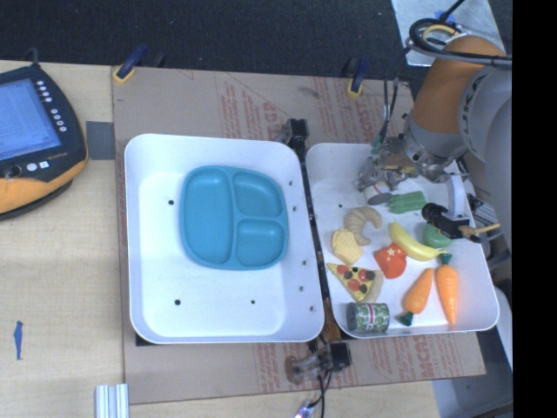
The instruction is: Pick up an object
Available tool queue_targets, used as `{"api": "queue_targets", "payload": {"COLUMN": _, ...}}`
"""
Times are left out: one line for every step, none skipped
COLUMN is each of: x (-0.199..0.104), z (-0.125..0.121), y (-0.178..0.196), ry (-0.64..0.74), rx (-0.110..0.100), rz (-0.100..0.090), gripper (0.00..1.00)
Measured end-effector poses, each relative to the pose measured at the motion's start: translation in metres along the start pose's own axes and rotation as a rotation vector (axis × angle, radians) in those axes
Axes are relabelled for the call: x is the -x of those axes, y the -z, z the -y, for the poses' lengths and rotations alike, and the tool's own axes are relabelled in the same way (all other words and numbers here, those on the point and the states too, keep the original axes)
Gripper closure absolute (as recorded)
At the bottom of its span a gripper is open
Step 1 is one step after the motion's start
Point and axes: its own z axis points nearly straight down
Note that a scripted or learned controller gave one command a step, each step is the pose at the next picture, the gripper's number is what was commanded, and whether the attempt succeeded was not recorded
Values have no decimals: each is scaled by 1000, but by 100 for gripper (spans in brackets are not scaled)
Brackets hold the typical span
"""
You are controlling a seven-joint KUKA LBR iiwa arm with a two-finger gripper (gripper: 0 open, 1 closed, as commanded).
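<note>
Gripper (376,178) hangs low over the far end of the right bin (335,159), beside a green pickle-like toy (407,202); whether it is wide or narrow cannot be told. Croissant (364,219) lies just nearer the camera than the gripper, banana (414,243) beyond it toward the arm, its long axis slanting across the bin. My guess: croissant or pickle is the closest pick.

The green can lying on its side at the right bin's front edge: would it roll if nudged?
Probably: the green can lies on its round side. The pizza slice and bin wall beside it might stop it.
</note>
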Motion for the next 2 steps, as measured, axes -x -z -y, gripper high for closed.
{"api": "queue_targets", "payload": {"x": -52, "z": 55, "y": 90, "ry": 2, "rx": 1, "rz": -1, "gripper": 100}}
{"api": "queue_targets", "payload": {"x": -33, "z": 122, "y": 169, "ry": -1, "rx": 2, "rz": 0, "gripper": 100}}
